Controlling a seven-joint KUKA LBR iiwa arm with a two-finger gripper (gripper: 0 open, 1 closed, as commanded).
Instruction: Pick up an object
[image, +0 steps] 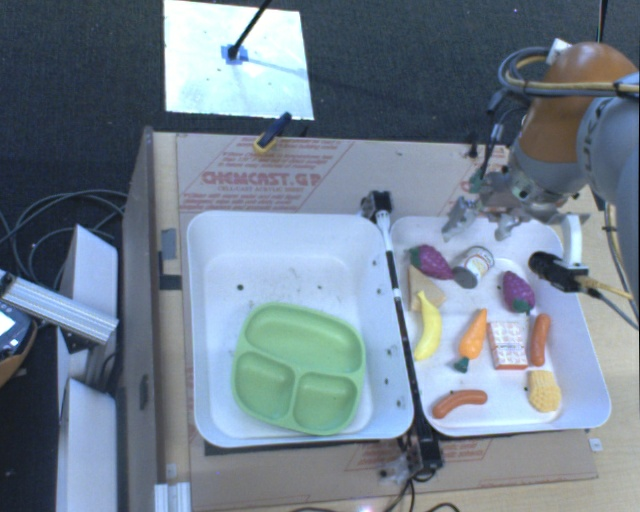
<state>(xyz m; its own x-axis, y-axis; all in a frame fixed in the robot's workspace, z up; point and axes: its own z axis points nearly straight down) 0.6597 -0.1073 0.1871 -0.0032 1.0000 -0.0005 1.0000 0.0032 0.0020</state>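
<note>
- Hovering at the upper right of the frame, the gripper (482, 222) has its fingers spread, pinching nothing, above the right bin's (590, 385) back edge.
- Just below it lie a can (474, 266) and a purple eggplant (431, 262).
- Farther down sit a banana (428, 326), a carrot (472, 336) and a sausage (459, 402).
- At lower left, the left bin (215, 300) holds a green plate (298, 368).

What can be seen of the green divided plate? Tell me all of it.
The green divided plate is pale green, looks like plastic, and has rounded corners and three compartments: one long one at the far side, two smaller ones nearer the camera. It lies flat and slightly turned in the left bin, toward its near edge, resting on the bin's floor.
</note>
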